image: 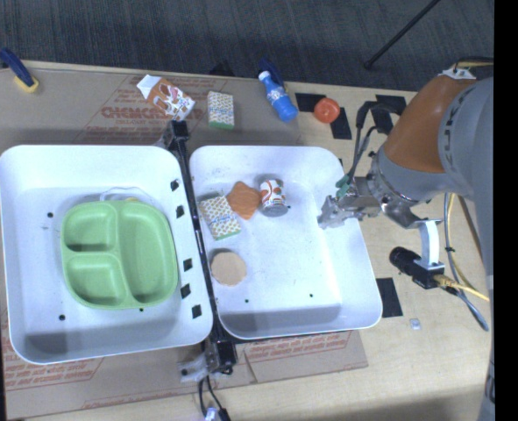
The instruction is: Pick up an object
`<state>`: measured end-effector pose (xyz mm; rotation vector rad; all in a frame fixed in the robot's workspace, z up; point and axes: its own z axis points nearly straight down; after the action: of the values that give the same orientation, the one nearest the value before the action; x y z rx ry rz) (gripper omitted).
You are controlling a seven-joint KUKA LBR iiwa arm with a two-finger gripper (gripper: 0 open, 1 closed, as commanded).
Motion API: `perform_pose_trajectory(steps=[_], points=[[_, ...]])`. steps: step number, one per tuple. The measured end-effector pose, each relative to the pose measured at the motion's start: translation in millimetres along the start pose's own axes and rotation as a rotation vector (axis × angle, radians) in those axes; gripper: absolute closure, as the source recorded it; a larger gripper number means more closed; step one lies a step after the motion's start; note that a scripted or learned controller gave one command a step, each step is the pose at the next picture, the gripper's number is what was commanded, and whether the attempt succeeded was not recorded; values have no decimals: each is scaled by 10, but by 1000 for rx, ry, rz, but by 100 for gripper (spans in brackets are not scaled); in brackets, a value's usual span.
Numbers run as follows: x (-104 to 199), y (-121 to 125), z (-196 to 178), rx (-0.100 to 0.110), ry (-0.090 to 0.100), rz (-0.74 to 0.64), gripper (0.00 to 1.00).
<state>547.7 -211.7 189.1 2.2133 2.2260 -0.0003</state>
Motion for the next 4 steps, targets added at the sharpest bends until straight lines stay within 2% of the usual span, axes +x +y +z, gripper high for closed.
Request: perform_pose_trajectory(steps=[1,2,3,4], points=[[6,-4,8,2,2,0,0],[517,-715,54,5,3,1,0],[1352,-566,-33,2,2,-3,0],[1346,-568,-33,2,1,-2,0]])
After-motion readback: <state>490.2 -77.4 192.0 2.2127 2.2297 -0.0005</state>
